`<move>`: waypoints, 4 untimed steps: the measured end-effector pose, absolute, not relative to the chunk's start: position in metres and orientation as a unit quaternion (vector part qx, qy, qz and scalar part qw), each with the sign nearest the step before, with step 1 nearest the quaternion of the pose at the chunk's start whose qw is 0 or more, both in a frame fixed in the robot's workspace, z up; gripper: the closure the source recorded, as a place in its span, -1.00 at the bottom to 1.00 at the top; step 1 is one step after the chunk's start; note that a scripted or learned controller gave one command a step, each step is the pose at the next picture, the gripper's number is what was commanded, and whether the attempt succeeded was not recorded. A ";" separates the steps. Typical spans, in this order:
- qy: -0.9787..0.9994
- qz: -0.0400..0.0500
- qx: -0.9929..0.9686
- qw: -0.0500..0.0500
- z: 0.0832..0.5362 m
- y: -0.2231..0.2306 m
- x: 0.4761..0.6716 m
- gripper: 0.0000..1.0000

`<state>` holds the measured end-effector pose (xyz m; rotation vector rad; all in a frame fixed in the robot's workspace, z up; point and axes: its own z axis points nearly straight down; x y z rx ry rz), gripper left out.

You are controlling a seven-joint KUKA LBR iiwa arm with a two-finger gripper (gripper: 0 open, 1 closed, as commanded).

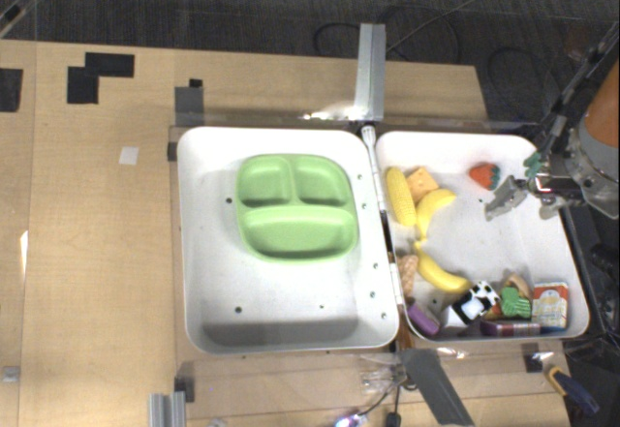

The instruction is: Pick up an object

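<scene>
While tool (523, 195) hovers over right bin (455, 146), strawberry (483, 174) just beside, apart.

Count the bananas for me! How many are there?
2, both in the right bin: one banana beside the corn, another banana lower down. More could hide in the corner pile.

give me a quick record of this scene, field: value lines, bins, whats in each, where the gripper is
left bin: green divided plate
right bin: toy food and small packages
left side of right bin: corn cob, two bananas
far side of right bin: strawberry
near edge of right bin: purple piece, black and white toy, small carton
gripper: over right bin, nothing between its fingers
</scene>
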<state>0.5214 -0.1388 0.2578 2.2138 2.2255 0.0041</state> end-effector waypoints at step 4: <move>0.666 0.003 0.746 0.002 0.125 -0.092 0.525 1.00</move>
